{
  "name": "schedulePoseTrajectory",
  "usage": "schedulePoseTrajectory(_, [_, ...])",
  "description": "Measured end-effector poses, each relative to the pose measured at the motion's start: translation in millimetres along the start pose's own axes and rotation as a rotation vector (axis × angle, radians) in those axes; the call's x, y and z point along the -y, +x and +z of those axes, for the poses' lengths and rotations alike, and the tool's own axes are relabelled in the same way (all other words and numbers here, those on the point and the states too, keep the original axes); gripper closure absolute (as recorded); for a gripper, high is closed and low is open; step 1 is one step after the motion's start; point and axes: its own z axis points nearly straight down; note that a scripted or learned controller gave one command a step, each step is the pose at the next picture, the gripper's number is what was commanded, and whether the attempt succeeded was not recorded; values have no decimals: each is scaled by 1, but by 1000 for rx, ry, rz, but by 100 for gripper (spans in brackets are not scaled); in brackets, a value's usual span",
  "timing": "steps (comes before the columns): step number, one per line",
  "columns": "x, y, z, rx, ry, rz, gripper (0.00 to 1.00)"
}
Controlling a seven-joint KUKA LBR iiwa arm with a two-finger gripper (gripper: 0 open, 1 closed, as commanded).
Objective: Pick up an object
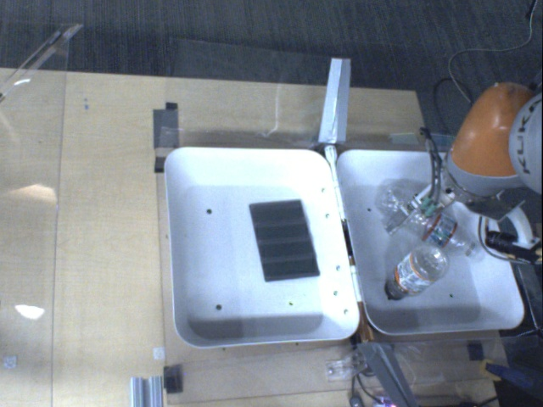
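Camera view, from above at a slant. Two white bins sit side by side on the wooden bench (85, 227). The left bin (195, 312) holds one dark ribbed pad (283, 239), lying flat near the bin's centre, slightly rotated, clear of all walls.

The right bin (501, 312) holds the clear plastic items. A bottle (417, 272) lies on its side on the bin floor, dark cap toward the divider between the bins, label band near the cap end. Behind it is a crumpled clear wrapper (394, 203), touching or overlapping the bottle's far end; the boundary between the two cannot be resolved.

My arm (496, 138) enters from the right, orange band above the wrist. My gripper (433, 213) is low over the right bin, directly above the bottle's far end and beside the wrapper. I cannot tell the state of my grip: the tips are lost among the transparent plastic. Contact with the bottle cannot be confirmed.
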Motion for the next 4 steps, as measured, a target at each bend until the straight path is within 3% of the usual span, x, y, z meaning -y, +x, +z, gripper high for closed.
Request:
schedulePoseTrajectory(1, [-6,41,-124,-9,5,-318,0])
schedulePoseTrajectory(2, [-44,6,-24,-13,8,-246,0])
schedulePoseTrajectory(3, [-53,-29,2,-30,21,-118,0])
schedulePoseTrajectory(4, [-54,-31,-9,-21,16,-119,100])
